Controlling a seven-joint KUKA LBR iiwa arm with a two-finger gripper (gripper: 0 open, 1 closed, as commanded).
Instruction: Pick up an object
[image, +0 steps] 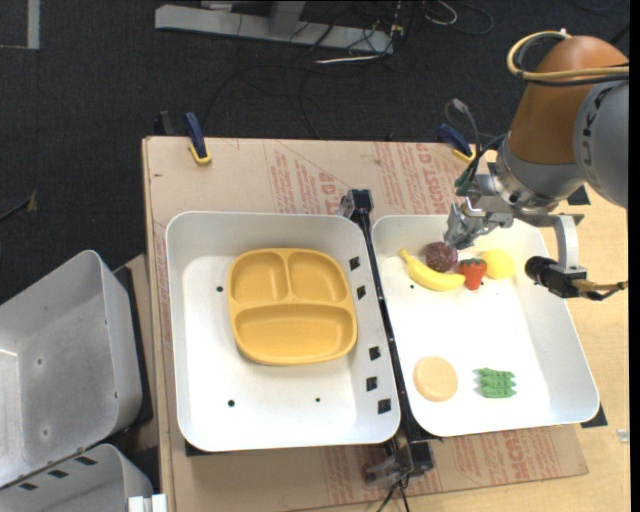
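In the right bin (540, 345) a yellow banana (430, 275) lies near the far left, with a dark purple fruit (441, 256) right behind it, a red piece (474, 272) beside that and a yellow lemon-like piece (497, 264) further right. A tan round cookie (436, 379) and a green pea pod (495, 382) lie nearer the front. My gripper (461, 232) hangs just above and behind the purple fruit, at the far end of the bin. I see nothing held in it.
The left bin (200, 400) holds a yellow divided plate (292, 306). A black divider with clips (378, 320) runs between the bins. Blue and yellow clamps (198, 148) sit at the bench's back edge. A grey container (60, 370) stands at the left.
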